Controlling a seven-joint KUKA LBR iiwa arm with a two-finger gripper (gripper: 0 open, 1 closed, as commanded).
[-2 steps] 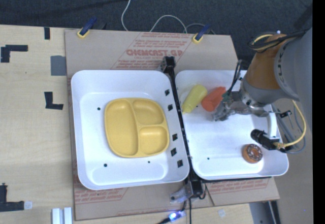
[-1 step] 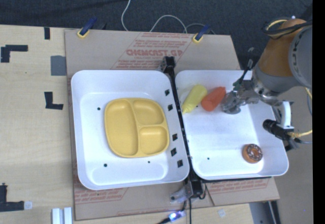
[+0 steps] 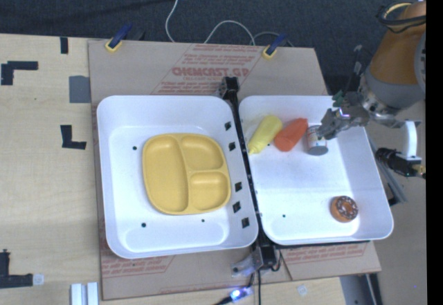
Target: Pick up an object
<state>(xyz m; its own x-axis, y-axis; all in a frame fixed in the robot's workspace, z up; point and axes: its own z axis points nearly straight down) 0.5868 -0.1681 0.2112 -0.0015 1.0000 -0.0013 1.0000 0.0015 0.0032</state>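
Down at the front of the bench, the left bin [image 3: 111,158] carries a yellow divided plate [image 3: 185,173] lying flat in its middle, well away from the arm's reach for now. Across the black divider [image 3: 243,172], the right bin [image 3: 360,227] holds the likely targets: a yellow piece [image 3: 264,133] and an orange-red piece [image 3: 291,134] lie touching near the back wall, probably tumbled there together. A small doughnut [image 3: 344,208] sits alone near the front right corner, well apart from them. The gripper [image 3: 318,143] hangs low just beside the orange-red piece, on its right, and nothing is visible between its fingers; whether they are spread or pressed together I cannot tell at this slant. To my eye it is lining up on that piece, the nearest object, though the yellow neighbour crowding it could spoil a clean grasp.
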